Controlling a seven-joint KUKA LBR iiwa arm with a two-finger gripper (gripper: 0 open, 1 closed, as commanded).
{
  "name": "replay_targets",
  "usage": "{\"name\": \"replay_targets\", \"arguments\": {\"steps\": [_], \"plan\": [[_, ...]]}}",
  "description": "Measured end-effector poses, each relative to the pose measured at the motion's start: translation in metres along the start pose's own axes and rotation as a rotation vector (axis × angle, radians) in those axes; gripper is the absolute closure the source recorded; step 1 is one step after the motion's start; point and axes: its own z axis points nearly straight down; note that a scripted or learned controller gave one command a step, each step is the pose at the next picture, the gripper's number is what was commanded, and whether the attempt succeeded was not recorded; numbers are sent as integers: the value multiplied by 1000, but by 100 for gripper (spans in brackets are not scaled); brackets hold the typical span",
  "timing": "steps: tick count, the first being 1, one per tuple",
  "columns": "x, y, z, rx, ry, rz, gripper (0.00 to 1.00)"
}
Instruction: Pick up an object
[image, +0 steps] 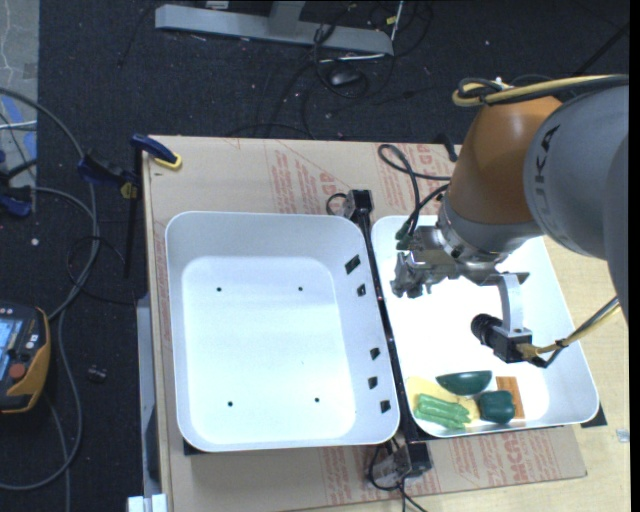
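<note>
Two white bins fill the bench, and the grey arm (560, 160) with its orange band reaches over the right bin (560, 300). The left bin (265, 330) lies off to the claw's left side, well apart. The claw (412, 275) hangs over the upper left part of the right bin, near the divider, with nothing seen between its tips; whether it is released or clenched I cannot tell from this slant. Toward the near edge, well below the claw in the view, the candidates sit clustered in the right bin's lower corner: a dark green bowl-shaped piece (465, 381), a bumpy green pod (441, 410), a teal block (496, 405). I judge this the approach step: nothing is grasped. Next, the claw must travel toward that cluster, centre over one piece, then descend.
</note>
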Motion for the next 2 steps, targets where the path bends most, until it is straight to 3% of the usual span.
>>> {"name": "replay_targets", "arguments": {"steps": [2], "plan": [[94,13,-15,-1,0,0,100]]}}
